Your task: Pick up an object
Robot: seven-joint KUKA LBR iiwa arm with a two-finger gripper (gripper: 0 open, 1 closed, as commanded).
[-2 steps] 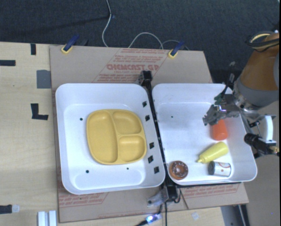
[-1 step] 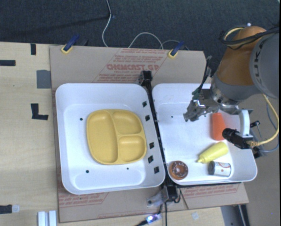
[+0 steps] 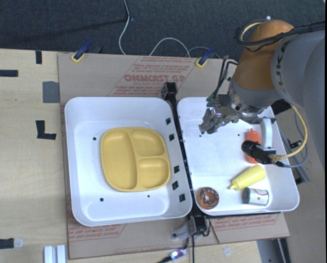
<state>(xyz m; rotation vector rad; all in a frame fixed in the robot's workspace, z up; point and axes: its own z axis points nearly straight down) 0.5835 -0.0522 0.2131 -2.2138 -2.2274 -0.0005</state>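
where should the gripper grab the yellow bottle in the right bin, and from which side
Probably across the wide middle of the yellow bottle, coming straight down from above. It lies on its side, slanted, with its narrow tip toward the chocolate donut, so the fingers should close across its width. A small can sits close below it, leaving little room on that side.

The desk point(image 3: 21, 163) carries a cardboard sheet point(image 3: 147, 78); two white bins point(image 3: 81, 114) sit side by side on it.
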